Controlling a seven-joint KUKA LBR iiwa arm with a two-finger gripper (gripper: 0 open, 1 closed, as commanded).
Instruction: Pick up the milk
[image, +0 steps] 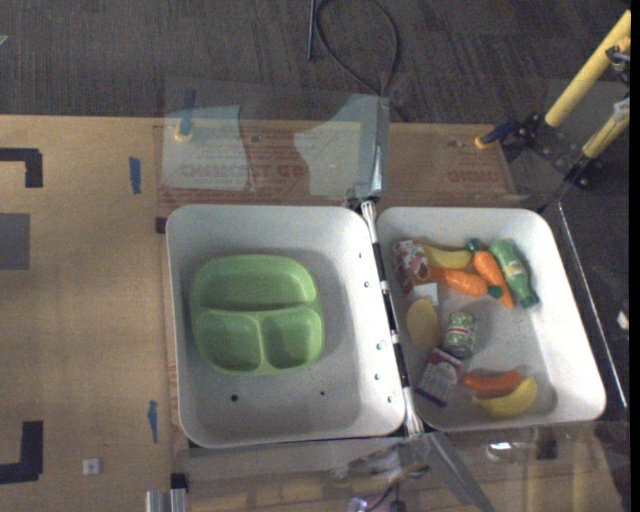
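Claw spread or pressed together, I cannot tell. What I take for the milk carton (438, 376) lies tilted in the right bin (565, 330) by its left wall, just beside a can (460, 333) — a reach from the right must cross the banana (508, 400).

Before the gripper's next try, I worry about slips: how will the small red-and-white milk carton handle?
The small red-and-white milk carton looks boxy and flat-sided, so probably stiff and unlikely to roll. It seems to lie tilted against the right white bin's wall, so a push may tip it.
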